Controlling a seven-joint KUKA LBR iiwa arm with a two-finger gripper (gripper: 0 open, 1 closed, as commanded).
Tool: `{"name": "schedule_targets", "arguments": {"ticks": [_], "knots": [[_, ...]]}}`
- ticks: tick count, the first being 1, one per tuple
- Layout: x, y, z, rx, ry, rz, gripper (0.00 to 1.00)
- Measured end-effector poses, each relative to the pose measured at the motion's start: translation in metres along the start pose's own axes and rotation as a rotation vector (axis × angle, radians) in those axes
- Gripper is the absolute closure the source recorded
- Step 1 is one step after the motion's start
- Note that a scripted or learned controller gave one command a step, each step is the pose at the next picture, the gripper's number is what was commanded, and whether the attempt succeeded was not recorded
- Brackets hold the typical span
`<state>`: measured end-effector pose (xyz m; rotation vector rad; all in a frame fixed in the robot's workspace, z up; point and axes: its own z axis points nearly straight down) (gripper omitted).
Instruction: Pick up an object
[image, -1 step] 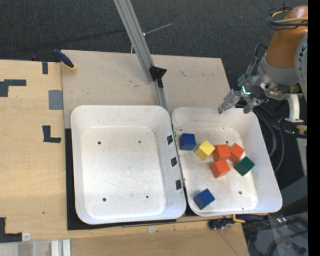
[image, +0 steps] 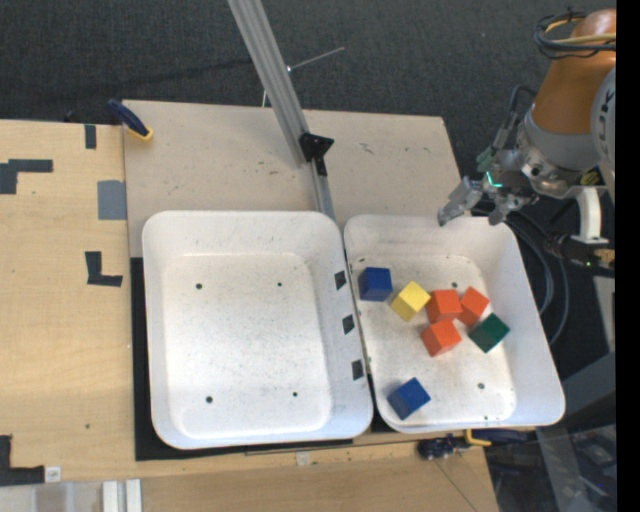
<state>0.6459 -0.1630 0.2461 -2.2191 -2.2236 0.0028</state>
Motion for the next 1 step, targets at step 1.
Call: {"name": "schedule_targets", "arguments": {"ticks": [1], "knots": [[0.0076, -0.0051, 0.0618, 0.006, 0.002, 0.000, 0.00]]}}
